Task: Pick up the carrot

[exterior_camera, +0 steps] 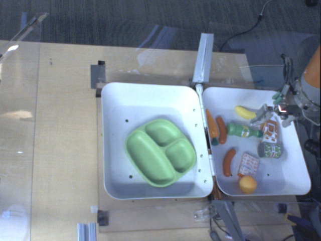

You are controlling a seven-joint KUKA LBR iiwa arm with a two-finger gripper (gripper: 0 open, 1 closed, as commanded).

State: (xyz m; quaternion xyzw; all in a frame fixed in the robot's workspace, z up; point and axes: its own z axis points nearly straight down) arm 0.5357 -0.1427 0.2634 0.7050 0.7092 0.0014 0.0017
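Note:
The carrot (211,125) is a slim orange piece with a green end, lying along the left wall of the right bin (291,185). A second orange-red stick (221,130) lies right beside it. My gripper (264,115) hangs at the far right side of that bin, over the yellow banana (245,112) and a small red and white carton (270,130). It is well to the right of the carrot and not touching it. The grey arm with its orange band (312,74) enters from the right edge.
The right bin also holds a green bottle (244,130), a sausage (228,162), a patterned packet (249,163), an orange (247,184) and a can (271,150). A green divided plate (160,152) lies in the left bin (115,104). A metal post (204,59) stands behind the bins.

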